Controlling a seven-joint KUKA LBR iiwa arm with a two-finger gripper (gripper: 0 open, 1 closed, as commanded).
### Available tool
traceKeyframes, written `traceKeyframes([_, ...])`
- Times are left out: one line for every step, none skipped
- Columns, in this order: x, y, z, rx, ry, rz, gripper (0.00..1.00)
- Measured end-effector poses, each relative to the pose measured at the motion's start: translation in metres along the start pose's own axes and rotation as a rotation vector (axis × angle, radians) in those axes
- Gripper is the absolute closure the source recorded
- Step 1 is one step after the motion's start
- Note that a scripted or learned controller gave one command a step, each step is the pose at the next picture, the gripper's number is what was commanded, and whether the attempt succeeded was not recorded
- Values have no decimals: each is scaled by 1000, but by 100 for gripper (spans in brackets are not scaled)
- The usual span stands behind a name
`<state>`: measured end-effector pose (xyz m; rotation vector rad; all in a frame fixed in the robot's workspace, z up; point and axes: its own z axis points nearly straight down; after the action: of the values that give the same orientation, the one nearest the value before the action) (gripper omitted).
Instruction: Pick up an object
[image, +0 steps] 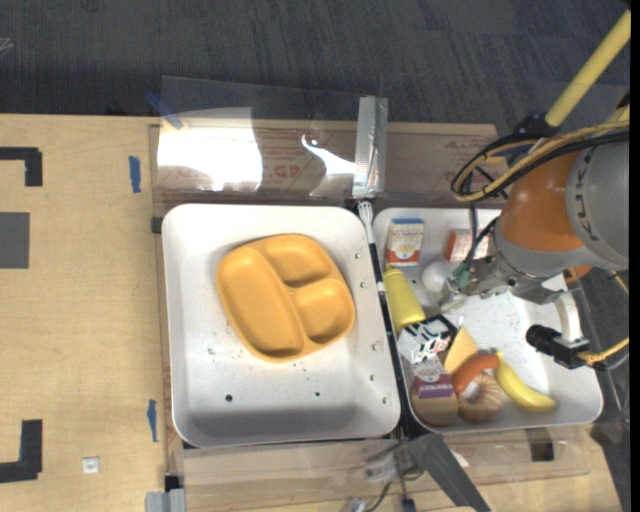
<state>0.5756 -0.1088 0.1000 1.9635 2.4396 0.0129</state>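
From my feed, the claw (462, 283) hangs low over the upper middle of the right bin (578, 398), at the end of the grey arm (600, 215) with its orange band (535, 210); I cannot tell how the claw is set, because the wrist hides its tip. Just to its left sits a small white round thing (434, 277), too small for me to name. Left again, a yellow bottle-like piece (403, 299) lies along the bin's left wall. Above these, at the top of the bin, stand a small white carton with an orange label (405, 240) and a red and white packet (460, 244).

Below the claw I see a black and white spotted carton (429, 351), a wedge of yellow cheese (460, 349) touching it, an orange piece (474, 368) beside that, a brown bun-like lump (483, 398) and a banana (524, 389) near the bin's lower right corner. A brown-bottomed box (433, 396) sits under the spotted carton.

The left bin (190, 330) holds an orange divided plate (286, 295) near its middle. Both bins rest on the bench (70, 320), with yellow and black cables (500, 165) looping above the arm.
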Motion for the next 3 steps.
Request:
traceKeyframes([0,0,1,1,0,0,0])
traceKeyframes([52,5,-87,6,2,-170,0])
traceKeyframes([75,15,-85,9,3,-339,0])
